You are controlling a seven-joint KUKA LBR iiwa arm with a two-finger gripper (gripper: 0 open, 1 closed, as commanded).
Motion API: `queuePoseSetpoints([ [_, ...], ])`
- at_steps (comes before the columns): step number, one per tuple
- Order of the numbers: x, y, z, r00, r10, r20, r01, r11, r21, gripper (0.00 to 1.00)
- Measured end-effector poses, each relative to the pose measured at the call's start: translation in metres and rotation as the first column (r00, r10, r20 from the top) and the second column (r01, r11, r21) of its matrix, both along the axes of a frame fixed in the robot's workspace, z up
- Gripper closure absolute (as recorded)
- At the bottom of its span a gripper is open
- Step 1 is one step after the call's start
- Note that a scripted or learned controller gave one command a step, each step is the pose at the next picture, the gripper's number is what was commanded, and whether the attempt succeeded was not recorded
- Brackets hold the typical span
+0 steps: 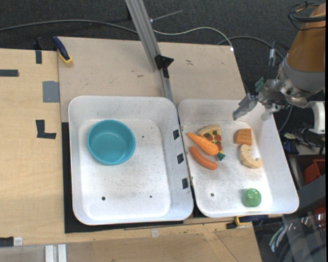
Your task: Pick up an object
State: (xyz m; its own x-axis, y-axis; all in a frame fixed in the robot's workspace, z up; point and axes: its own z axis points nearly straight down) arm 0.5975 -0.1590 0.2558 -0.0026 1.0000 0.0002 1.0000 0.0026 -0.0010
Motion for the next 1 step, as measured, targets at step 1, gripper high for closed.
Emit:
queuePoseSetpoints([
  [1, 0.0, 0.0, 0.0, 1.0, 0.0, 0.0, 0.0, 1.0, 0.0, 0.0],
])
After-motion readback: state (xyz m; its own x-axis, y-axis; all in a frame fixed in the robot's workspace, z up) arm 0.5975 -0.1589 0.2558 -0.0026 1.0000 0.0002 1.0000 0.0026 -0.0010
